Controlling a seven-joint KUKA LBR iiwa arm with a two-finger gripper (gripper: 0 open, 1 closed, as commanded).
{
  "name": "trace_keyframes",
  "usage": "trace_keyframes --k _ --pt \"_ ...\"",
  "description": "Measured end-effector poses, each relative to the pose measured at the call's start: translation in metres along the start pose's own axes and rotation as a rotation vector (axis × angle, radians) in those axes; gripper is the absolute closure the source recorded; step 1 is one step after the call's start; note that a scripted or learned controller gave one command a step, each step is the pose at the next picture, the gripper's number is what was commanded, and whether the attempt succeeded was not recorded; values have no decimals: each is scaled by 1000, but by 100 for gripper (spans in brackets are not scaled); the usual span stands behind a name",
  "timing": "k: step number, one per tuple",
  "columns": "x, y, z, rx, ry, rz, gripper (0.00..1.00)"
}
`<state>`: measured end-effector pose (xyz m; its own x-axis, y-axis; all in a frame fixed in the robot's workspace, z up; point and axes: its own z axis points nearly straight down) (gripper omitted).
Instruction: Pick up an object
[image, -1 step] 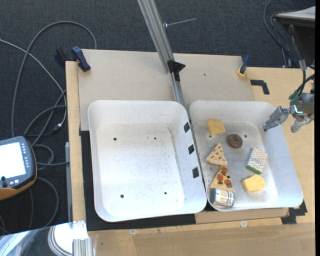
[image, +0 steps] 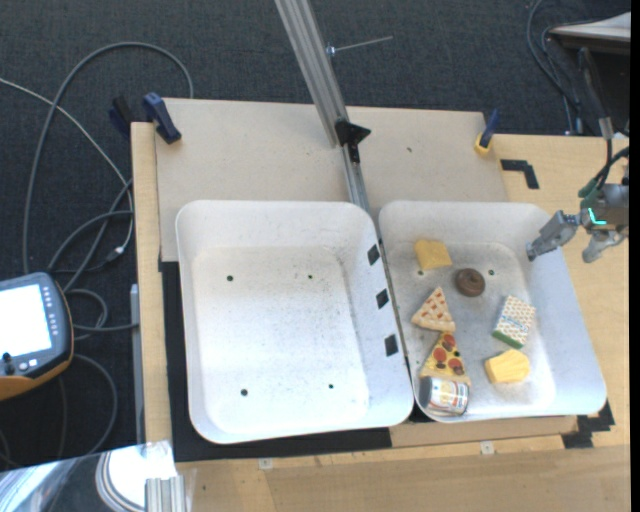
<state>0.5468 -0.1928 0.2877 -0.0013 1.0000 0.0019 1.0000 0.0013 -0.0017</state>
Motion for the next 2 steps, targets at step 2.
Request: trace_keyframes --k 2 --pt "8 -5 113 7 2 1 0"
